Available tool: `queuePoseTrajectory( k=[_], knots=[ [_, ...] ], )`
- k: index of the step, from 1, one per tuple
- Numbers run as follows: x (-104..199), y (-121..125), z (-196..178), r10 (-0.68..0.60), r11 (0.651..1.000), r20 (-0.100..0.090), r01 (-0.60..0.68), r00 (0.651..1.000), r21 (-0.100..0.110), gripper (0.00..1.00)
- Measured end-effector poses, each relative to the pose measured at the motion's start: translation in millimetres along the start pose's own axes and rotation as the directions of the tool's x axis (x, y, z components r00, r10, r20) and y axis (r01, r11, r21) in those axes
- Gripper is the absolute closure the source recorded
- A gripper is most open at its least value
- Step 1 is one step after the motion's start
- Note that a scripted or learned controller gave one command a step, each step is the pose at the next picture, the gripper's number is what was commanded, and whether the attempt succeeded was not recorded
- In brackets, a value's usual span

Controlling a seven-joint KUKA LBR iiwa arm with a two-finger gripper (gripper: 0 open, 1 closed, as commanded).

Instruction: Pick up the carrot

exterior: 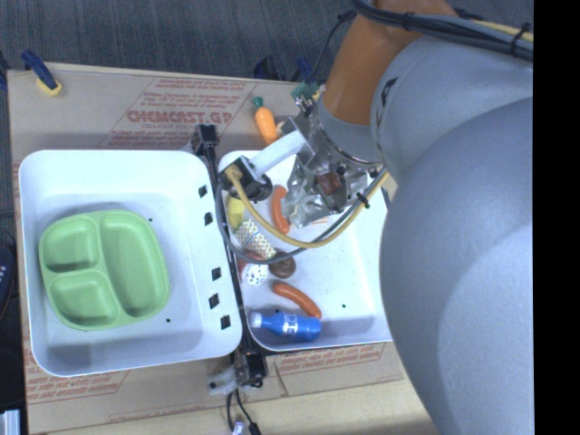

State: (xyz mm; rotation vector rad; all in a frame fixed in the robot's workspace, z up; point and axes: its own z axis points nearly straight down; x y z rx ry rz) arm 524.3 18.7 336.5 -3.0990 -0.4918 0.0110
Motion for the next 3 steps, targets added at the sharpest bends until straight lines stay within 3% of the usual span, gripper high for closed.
queuePoseTrajectory(
  k=[1, 2, 3],
  knots=[
    [-41.4, 0.2, 94.2, 0.109, 0.994, 0.000, -0.109, 0.994, 0.001, 1.00],
    [1.4, -79.4, 88.3, 0.106, 0.994, -0.003, -0.106, 0.994, -0.002, 1.00],
    [-13.4, -96.0, 183.1, -0.415, 0.910, 0.001, 0.415, 0.910, 0.001, 1.00]
  ],
)
